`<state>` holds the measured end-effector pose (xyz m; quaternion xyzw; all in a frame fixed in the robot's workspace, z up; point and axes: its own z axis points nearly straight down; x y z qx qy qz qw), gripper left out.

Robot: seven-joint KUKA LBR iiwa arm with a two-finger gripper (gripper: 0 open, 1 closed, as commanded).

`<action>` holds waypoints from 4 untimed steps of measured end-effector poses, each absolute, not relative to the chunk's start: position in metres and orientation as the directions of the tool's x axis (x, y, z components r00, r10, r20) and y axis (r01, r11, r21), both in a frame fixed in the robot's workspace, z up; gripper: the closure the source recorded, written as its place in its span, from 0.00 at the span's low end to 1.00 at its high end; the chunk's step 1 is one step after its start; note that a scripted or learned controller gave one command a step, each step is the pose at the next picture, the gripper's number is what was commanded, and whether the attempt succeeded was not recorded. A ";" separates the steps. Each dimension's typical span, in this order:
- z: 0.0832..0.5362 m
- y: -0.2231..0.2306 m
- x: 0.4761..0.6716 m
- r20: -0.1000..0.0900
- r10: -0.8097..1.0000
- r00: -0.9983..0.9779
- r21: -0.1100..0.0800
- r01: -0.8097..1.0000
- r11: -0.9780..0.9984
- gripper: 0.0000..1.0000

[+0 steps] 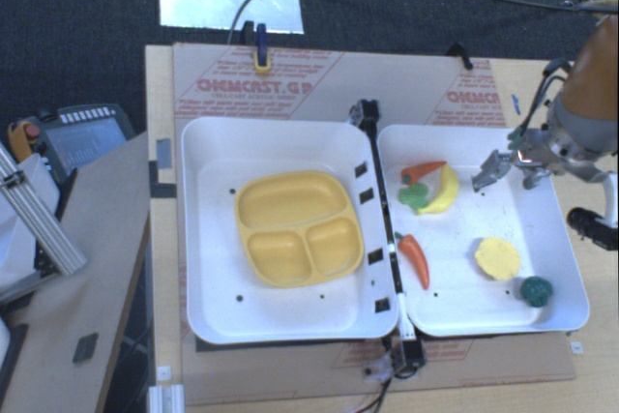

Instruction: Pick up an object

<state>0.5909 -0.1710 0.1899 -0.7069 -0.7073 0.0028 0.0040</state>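
On the worktop [164,237] two shallow white bins sit side by side. The left bin [208,160] holds a yellow tray [295,227] with three compartments, lying flat near the bin's middle. The right bin [542,237] holds the loose objects: an orange carrot [423,170] near its upper left, touching a yellow banana [444,192] that curves beside a small green piece [413,197], possibly a broccoli floret, though it is too small to be sure. Lower down, a second orange carrot [414,259] with a green top lies close to the divider between the bins. Toward the lower right rests a flat yellow round piece [497,258], and just beside it, nearer the corner, a dark green ball [536,290]. The arm [590,97] reaches in from the right, and its hand [491,172] hangs over the upper part of the right bin, to the right of the banana and apart from it. Whether the hand is released or clenched cannot be told here; nothing is seen between its tips.
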 end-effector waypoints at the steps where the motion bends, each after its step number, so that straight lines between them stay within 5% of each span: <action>1: 0.196 -0.171 0.594 0.000 1.000 -0.003 0.001 1.000 0.003 0.00; 3: 0.094 -0.150 0.593 0.001 1.000 -0.006 -0.003 1.000 0.006 0.00; 4: 0.085 -0.149 0.593 0.000 1.000 -0.004 0.001 1.000 0.004 0.00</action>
